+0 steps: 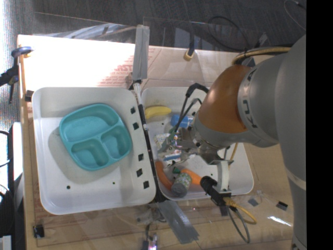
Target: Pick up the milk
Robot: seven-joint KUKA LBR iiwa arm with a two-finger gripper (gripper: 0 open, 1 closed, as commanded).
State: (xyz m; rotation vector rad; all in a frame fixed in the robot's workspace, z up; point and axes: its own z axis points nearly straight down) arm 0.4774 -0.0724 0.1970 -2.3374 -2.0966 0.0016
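The two bins [57,191] are white. In the left one lies a teal divided plate [95,136] (its three hollows look a little darker). In the right bin I see a yellow banana [157,112], an orange carrot [163,176], a grey-green can [181,183] and something blue [178,121]. The arm [260,103] is grey with an orange band [221,100].

Two white bins are borne side by side by a wooden bench [78,56]: the left bin [47,191] and the right bin [242,178], touching along a shared edge.
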